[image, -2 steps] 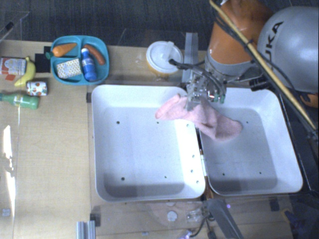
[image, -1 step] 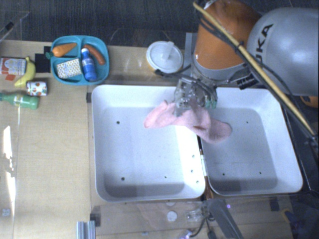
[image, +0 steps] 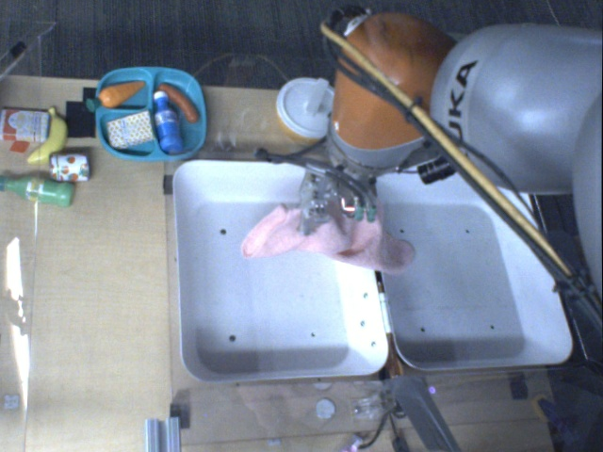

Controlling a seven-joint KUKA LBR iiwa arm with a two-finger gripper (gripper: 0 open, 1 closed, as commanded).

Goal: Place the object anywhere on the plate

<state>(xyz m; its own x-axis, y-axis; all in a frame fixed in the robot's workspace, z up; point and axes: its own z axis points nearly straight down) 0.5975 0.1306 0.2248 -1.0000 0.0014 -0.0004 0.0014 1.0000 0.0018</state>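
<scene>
A pink cloth (image: pixel 283 236) stretches from the left bin (image: pixel 217 299) across the shared rim into the right bin (image: pixel 471 290). My gripper (image: pixel 334 215) stands over the cloth's middle at the back of the bins, shut on a bunched fold that rises between its fingers (image: pixel 312 217). One end of the cloth trails left and the other lies over the divide at the right. A blue divided plate (image: pixel 193 92) sits on the bench beyond the left bin, at the far left.
The blue plate holds toy food: a carrot (image: pixel 123 92), a sausage (image: pixel 182 104) and a blue bottle (image: pixel 167 125). A banana (image: pixel 52 137), a small can (image: pixel 69 167) and a green bottle (image: pixel 38 189) lie at the left edge. A white lidded cup (image: pixel 301 106) stands behind the bins.
</scene>
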